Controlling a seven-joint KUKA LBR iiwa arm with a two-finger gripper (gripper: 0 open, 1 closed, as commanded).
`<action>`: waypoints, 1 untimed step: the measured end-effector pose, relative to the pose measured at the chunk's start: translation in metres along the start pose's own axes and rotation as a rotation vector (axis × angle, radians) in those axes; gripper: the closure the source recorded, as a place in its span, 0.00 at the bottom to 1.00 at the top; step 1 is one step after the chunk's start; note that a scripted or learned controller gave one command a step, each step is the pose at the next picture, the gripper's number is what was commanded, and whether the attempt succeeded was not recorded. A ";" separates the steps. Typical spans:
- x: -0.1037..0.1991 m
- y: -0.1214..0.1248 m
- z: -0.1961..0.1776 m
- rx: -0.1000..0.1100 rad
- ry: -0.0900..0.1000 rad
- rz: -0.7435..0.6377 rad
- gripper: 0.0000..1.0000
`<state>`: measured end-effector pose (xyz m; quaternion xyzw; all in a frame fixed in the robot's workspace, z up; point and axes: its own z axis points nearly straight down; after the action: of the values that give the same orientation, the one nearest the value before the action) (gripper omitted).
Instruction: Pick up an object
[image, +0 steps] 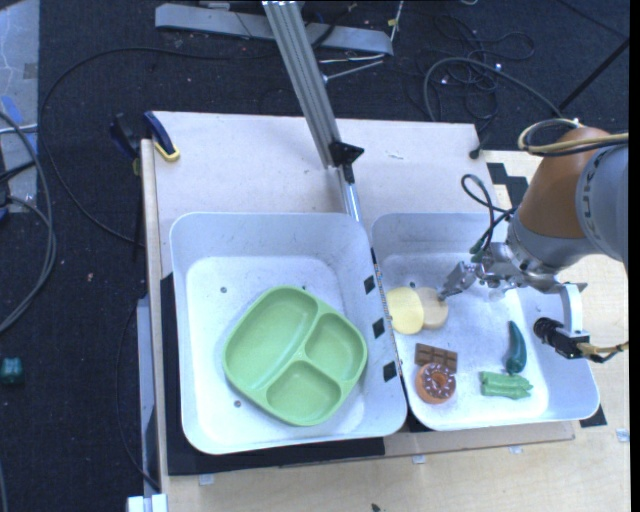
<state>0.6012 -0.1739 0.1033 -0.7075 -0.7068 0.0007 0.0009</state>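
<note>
Seeing my gripper (452, 285) low in the right bin (570, 400), just beside the yellow piece (407, 310); can't tell its grip state.

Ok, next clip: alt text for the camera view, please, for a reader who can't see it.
A grey and orange robot arm reaches in from the right, its gripper low over the right bin beside a pale yellow toy food piece; a doughnut, chocolate bar and green toy vegetables lie nearer. The left bin holds a green divided plate.
</note>
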 end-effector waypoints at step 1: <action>0.000 0.003 0.006 -0.009 -0.002 -0.001 0.00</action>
<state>0.6042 -0.1741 0.0970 -0.7073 -0.7069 -0.0020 -0.0031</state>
